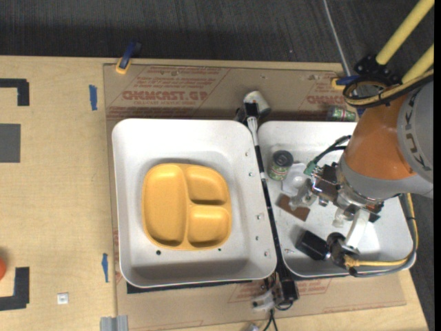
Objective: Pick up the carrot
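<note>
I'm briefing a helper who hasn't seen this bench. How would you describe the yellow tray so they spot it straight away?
Look at the left bin of the two white ones sitting side by side. The yellow tray lies flat in the middle of it, a rounded plate split into one long section and two smaller ones. It is the one bright yellow thing there; the small dark items lie in the right bin.

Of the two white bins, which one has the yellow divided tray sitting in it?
The left bin. The yellow tray with three compartments lies in its middle, while the right bin holds small items and has the arm reaching over it.
</note>
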Tool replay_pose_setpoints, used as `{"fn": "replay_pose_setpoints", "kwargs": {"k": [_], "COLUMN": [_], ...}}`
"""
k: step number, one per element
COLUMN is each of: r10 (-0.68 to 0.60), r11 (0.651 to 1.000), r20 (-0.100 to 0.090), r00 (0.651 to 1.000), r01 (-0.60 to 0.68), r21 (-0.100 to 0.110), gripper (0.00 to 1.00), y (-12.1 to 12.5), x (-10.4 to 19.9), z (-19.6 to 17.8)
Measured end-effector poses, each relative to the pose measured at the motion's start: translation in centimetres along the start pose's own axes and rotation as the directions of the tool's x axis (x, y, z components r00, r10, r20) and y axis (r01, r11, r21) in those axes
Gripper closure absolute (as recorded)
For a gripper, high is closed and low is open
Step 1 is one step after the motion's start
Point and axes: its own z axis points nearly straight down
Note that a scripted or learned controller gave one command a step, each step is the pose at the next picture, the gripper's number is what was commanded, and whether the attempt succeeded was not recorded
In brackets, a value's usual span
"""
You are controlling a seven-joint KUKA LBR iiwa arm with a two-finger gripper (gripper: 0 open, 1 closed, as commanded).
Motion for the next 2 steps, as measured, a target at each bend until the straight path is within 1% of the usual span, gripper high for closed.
{"fn": "replay_pose_setpoints", "kwargs": {"k": [1, 2], "r10": [-0.446, -0.438], "r11": [0.895, 0.899], "r20": [0.001, -0.001], "r00": [0.895, 0.899], "r01": [0.446, 0.438], "r21": [-0.001, 0.003], "gripper": [0.00, 0.00], "y": [6.5, 0.3], "x": [-3.2, 1.6], "z": [-4.4, 0.0]}}
